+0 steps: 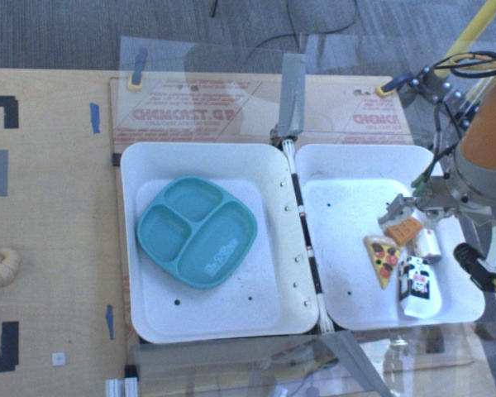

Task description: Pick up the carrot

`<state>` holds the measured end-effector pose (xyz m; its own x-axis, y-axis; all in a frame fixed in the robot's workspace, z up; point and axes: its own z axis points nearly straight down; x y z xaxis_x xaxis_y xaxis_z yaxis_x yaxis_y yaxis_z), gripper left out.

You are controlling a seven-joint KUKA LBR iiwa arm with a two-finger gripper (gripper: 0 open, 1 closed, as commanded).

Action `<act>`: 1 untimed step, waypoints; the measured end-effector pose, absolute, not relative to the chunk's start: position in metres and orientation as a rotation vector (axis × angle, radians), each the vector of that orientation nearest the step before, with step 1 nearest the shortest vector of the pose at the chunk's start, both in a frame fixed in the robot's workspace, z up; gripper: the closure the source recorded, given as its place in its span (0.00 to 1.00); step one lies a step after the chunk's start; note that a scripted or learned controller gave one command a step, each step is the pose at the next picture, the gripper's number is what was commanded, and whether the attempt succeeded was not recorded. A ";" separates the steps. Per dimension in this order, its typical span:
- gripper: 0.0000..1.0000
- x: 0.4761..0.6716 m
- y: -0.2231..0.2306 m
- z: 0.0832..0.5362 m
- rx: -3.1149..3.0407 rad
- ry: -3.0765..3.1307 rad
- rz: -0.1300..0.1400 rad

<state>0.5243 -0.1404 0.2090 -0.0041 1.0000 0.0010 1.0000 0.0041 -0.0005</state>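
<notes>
Just above the pizza slice [383, 259] in the right-hand bin [355, 160], the carrot [406, 230] lies as a small orange piece on the white floor, its lower end close to the slice's crust edge. The KUKA arm [486, 139] reaches in from the view's right of the pizza slice, orange band uppermost, and its gripper [399, 216] hangs directly over the carrot's upper end, close enough that the grey metal and the orange piece meet in the view. Whether the gripper is spread, closed or pinching the carrot cannot be told from this slanted angle, and nothing shows the carrot lifted off the bin floor.

Just right of the pizza slice, a small white cylinder [428, 244] rests beside the carrot. Below that and still to the slice's right lies a milk carton [416, 286] printed with black cow patches, near the bin's lower right corner.

Well to the left of the pizza slice, across the seam where the two bins meet, the left-hand bin [149, 164] holds a teal divided plate [197, 231] with three compartments, set at a tilt near the bin's centre.

Farthest left of the pizza slice, out on the wooden bench [50, 180] beyond both bins, a pale croissant [0, 268] sits at the view's edge.
</notes>
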 end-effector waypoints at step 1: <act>0.00 0.562 -0.163 0.088 -2.238 -2.215 -0.009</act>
